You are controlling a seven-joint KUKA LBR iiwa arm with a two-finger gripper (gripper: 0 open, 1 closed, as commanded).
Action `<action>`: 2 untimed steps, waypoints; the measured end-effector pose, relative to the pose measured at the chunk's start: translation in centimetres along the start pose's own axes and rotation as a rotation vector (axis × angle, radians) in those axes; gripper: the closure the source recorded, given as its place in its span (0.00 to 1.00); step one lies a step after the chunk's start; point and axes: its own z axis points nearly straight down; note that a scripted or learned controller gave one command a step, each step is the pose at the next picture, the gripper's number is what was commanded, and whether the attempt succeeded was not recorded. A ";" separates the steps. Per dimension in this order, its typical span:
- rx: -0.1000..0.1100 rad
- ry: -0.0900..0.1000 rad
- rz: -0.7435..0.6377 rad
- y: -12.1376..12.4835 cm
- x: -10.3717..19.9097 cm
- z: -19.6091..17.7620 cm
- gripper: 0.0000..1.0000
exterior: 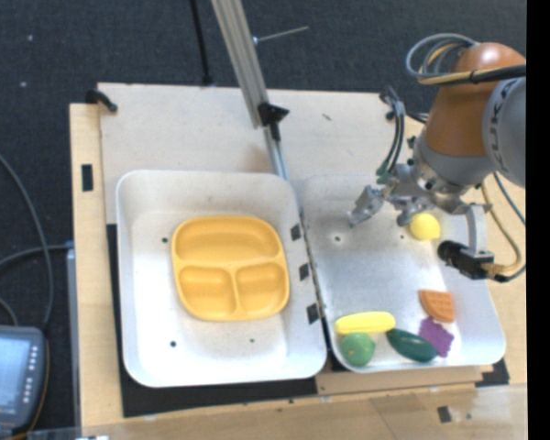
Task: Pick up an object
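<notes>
1. The arm [467, 108] reaches in from the right, its orange band above the wrist, and hangs over the upper part of the right bin [367, 264].
2. The gripper [405, 211] sits under the wrist, above the bin's upper right area. One grey finger [365, 207] juts out to the left and downward over bare bin floor.
3. A small yellow ball [424, 226] shows just below the wrist, close against the gripper's body. Whether it lies between the fingers or merely on the bin floor beside them cannot be told from this slant.
4. How wide the fingers stand, parted or closed, cannot be told either; the wrist and its cables cover much of them.
5. Along the near edge of the right bin lie the other things: a yellow banana-like piece [365, 323], a green round piece [357, 346] just below it and touching, a dark green oblong piece [410, 345] to their right, a purple piece [437, 336] beside that, and an orange piece [437, 304] just above the purple one.
6. All five lie well apart from the gripper.
7. The left bin [147, 337] holds a yellow divided plate [229, 267] with three compartments, lying flat near its middle.
8. Both bins rest side by side on the desk [165, 126].
</notes>
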 end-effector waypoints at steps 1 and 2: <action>0.000 0.001 0.001 0.0 0.0 0.0 0.00; 0.006 -0.002 0.004 -0.7 0.0 6.1 0.00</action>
